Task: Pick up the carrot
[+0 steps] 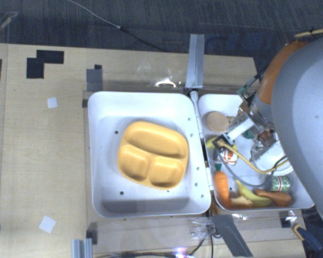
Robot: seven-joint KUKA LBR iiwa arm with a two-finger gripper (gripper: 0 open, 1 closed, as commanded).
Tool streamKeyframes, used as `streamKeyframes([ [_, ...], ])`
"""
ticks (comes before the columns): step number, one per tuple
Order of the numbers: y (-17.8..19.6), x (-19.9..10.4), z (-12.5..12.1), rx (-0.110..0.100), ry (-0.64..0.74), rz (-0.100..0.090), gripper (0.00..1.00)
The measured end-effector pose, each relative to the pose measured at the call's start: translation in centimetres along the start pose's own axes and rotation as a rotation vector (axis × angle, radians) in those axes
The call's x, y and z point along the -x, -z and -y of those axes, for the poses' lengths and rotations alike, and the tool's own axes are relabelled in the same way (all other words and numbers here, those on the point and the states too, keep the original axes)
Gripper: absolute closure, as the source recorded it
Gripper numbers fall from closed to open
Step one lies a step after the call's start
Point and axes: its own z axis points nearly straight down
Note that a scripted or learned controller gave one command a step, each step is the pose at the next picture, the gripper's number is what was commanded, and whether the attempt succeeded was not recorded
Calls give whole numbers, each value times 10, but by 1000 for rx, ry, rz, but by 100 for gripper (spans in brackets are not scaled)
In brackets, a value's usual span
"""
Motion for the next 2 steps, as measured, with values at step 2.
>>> streamKeyframes([
  [2, -2, 33, 72, -3, -75, 3, 0],
])
